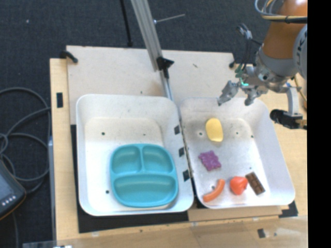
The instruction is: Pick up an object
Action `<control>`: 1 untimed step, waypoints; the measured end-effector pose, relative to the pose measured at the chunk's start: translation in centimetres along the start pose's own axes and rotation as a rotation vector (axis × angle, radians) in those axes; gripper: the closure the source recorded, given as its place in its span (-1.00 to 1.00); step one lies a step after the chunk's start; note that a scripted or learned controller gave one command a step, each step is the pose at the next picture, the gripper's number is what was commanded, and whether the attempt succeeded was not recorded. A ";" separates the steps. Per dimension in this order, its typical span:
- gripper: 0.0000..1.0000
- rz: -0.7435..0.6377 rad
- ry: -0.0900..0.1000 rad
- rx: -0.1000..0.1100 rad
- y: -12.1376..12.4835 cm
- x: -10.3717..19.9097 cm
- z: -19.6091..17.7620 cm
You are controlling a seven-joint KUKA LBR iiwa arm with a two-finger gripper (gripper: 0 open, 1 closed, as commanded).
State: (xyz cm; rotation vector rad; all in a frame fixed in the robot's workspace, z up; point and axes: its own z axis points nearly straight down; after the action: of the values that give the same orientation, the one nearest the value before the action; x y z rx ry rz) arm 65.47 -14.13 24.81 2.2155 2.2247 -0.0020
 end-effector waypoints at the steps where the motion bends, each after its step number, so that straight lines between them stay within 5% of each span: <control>1: -1.00 -0.002 0.001 0.004 0.6 0.1 4.4</control>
State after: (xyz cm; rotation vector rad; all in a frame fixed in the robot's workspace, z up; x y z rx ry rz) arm 66.05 -14.04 20.39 2.2156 2.2288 -0.0053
